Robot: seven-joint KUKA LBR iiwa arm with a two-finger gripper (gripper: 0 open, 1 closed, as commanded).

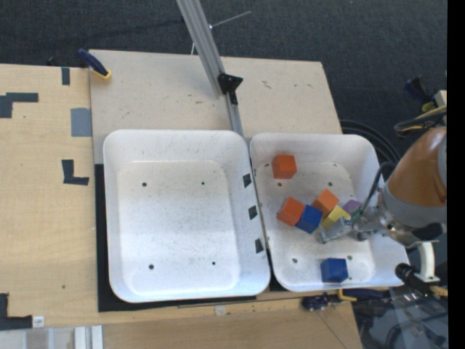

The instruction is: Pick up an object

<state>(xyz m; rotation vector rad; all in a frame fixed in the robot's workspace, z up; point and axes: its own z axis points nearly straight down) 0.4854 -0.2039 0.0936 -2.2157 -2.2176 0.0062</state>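
The right bin (363, 151) holds several small blocks. An orange cube (284, 166) sits alone near its far side. A cluster lies mid-bin: an orange block (291, 211), a blue block (309, 219), another orange block (326, 200), a yellow block (338, 214) and a purple piece (352, 206). A blue cube (334, 270) rests near the front wall. My gripper (336, 230) reaches in from the right, low over the bin, its tip right beside the yellow and blue blocks of the cluster.
The left bin (116, 151) stands beside the right one. A grey metal bar (203, 31) slants down from the top to the bins' shared edge. A blue and yellow clamp (94, 64) lies at the bench's far left corner.
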